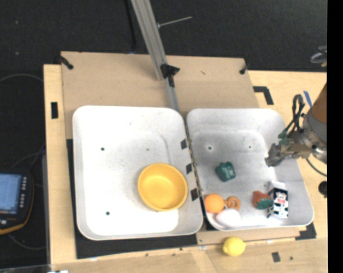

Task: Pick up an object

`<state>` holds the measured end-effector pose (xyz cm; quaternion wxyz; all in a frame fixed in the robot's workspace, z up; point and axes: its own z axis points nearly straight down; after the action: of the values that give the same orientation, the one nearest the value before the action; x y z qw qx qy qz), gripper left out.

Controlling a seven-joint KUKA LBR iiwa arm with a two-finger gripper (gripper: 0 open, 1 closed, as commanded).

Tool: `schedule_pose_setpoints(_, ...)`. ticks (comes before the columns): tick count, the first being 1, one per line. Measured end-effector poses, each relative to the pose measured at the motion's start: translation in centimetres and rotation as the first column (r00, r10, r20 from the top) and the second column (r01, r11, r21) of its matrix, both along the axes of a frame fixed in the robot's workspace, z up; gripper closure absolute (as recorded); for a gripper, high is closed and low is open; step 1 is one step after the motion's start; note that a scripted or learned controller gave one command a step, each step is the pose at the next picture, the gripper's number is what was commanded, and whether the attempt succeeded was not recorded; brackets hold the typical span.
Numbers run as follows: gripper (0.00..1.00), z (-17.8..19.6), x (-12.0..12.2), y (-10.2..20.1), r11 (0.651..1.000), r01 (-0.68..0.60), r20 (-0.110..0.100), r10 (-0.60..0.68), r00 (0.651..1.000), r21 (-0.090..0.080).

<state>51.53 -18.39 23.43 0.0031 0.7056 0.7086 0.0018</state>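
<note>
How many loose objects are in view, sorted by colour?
Yellow: 2, bowl and lemon
Orange: 2, ball and small ring-shaped piece
Green: 1, block
White: 1, round object
Red and teal: 1, toy
Black and white: 1, small pack
Total: 8

Yellow bowl (162,186) — green block (225,170) — white bins (120,124).

Even, diffuse overhead illumination. The two white bins (131,147) are the brightest surfaces, close to overexposed, so their speckled floors lose texture. Beyond the bench (154,78) the floor falls into near-black with little detail. Shadows are soft and short: a faint one lies under the yellow bowl (162,186) at its lower edge. Overall sharpness is moderate; small items right of the bowl appear soft and slightly pixelated. No marked edge distortion.
</note>
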Motion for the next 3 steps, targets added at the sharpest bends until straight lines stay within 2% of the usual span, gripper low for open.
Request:
schedule_pose_setpoints(1, 1.00, 0.9, 1.3, 4.8, 1.000, -0.005, -0.002, 0.005, 1.000, 0.002)
schedule_pose_setpoints(3, 1.00, -0.5, 4.5, 15.0, 1.000, -0.002, -0.006, 0.002, 1.000, 0.002)
